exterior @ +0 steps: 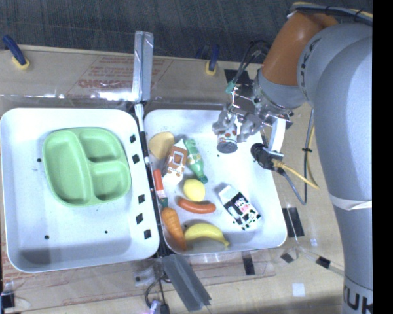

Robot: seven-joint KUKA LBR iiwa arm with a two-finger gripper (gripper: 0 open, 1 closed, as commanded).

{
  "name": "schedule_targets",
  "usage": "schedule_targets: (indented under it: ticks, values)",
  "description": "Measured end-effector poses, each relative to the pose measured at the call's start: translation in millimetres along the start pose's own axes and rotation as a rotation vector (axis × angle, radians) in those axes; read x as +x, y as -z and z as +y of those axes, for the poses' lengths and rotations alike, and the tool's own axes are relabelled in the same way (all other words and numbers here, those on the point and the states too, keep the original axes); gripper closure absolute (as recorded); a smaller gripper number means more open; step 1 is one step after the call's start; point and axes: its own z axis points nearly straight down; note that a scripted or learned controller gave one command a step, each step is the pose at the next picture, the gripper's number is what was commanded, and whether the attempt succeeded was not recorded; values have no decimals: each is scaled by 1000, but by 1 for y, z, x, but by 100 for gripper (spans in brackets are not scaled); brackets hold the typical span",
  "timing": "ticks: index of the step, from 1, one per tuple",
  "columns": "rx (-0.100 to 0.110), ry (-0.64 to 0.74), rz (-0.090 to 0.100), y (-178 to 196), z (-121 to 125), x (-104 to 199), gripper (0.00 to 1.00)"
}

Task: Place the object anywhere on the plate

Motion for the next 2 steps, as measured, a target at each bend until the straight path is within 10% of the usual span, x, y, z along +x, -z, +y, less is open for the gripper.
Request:
schedule_targets:
  ticks: [1, 2]
  values:
    - [-4, 156, -2, -25, -18, 117, 100]
    - [-3, 360, -3, -25, -44, 154, 100]
